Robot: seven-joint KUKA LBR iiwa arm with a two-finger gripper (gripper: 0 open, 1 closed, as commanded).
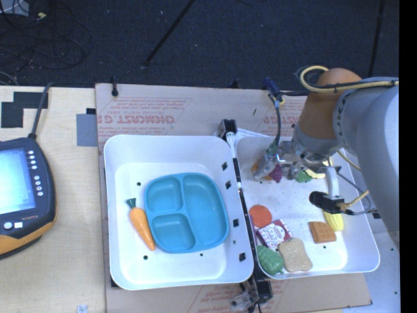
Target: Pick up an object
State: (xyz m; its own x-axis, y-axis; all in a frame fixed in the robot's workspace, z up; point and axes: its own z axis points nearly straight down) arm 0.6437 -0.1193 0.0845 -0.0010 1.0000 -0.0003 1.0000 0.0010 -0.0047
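My gripper (269, 166) is low over the far left part of the right bin (361, 256), the arm reaching in from the right. A small purple thing (277, 174) lies right against it; whether it sits between the fingers is hidden. Just to the right lie a green piece (303, 175) and a yellow piece (316, 173), partly under the wrist. Nearer the front of this bin lie an orange-red disc (260, 215), a red-and-white packet (273, 232), a green lump (270, 261), a tan bread slice (296, 255), a brown cracker (321, 231) and a yellow corn piece (336, 222).
The left bin (120, 240) holds a blue divided plate (186, 212) and an orange carrot (141, 226) at the plate's left. A ridge (240, 201) divides the two bins. A handheld control pendant (19, 194) rests on the bench at far left.
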